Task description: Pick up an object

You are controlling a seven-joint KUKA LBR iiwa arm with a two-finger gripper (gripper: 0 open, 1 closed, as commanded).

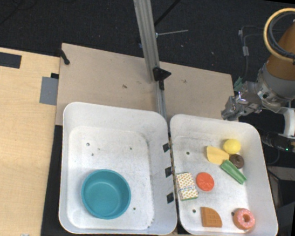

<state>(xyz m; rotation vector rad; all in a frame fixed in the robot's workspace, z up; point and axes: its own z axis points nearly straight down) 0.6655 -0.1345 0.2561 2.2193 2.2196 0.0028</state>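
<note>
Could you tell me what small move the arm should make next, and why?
Probably swing the gripper forward over the right bin toward the yellow ball: it hangs beyond the bin's far rim, while every toy lies inside.

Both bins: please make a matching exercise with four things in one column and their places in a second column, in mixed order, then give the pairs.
Things:
1. teal bowl
2. pink donut
3. yellow ball
4. gripper

Places:
A. far part of the right bin
B. above the far edge of the right bin
C. near part of the left bin
D. near right corner of the right bin

Pairs: 1-C, 2-D, 3-A, 4-B
</note>
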